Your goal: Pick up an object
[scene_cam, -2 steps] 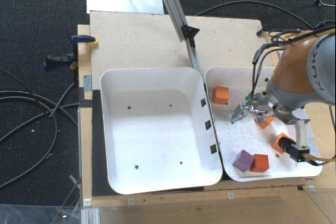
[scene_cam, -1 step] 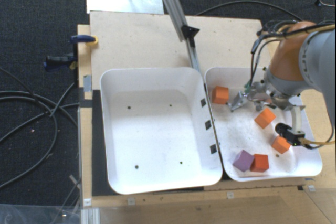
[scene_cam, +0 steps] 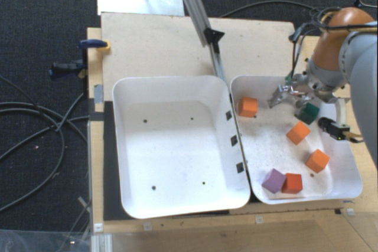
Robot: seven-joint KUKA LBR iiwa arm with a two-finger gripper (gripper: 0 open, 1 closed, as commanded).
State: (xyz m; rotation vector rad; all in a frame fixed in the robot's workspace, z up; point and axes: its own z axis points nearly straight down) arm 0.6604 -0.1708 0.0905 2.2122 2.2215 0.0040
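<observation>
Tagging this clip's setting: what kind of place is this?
Likely a robotics lab grasping bench: two white bins on a clamped board, coloured blocks in the right one, cables across the dark carpet.

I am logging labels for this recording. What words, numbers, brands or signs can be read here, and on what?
None can be read.
Small dark tabs on the left bin's right wall: no legible marks.
Blocks in the right bin, such as the orange block and the purple block: plain faces.
Arm and gripper: no readable brand.
</observation>
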